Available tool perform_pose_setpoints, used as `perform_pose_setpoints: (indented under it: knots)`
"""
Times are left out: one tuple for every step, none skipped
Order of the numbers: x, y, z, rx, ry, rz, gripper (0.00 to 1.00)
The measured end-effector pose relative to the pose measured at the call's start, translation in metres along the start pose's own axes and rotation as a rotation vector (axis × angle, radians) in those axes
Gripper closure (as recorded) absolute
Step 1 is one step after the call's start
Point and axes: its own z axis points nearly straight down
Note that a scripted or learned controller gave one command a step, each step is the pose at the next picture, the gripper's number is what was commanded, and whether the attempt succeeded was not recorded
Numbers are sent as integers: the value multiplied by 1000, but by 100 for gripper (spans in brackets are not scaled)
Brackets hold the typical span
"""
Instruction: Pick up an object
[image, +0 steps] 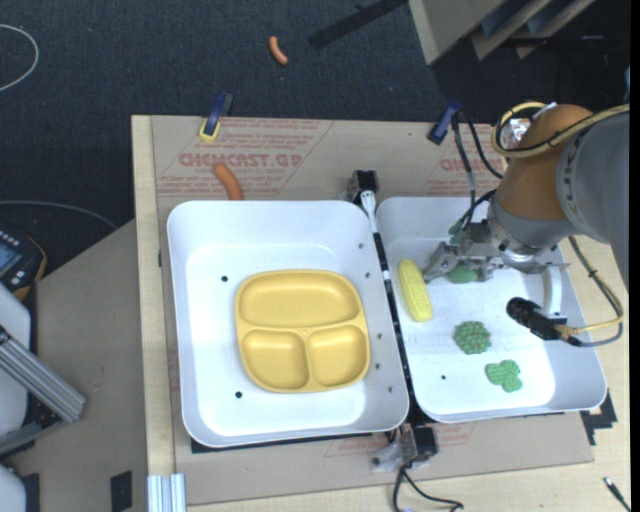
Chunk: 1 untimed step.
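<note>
My gripper (463, 260) is low in the right bin (575, 385), near its back middle, under the orange-banded wrist (535, 175). A small green piece (461, 273) shows right at the gripper's tip, partly hidden by it. I cannot tell whether it is held. A yellow corn cob (415, 290) lies just left of the gripper, along the bin's left wall. A green broccoli floret (472, 337) sits nearer the front, and another green toy vegetable (506, 375) lies at the front right.
The left bin (195, 250) bears a yellow divided plate (300, 330). An orange sausage-like toy (229, 181) lies on the cardboard behind that bin, another (278, 49) on the dark floor. A black cable fitting (530, 315) hangs off the arm over the right bin.
</note>
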Motion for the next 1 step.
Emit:
perform_pose_setpoints:
  knots:
    - [0, 1, -12, -5, -1, 1, 100]
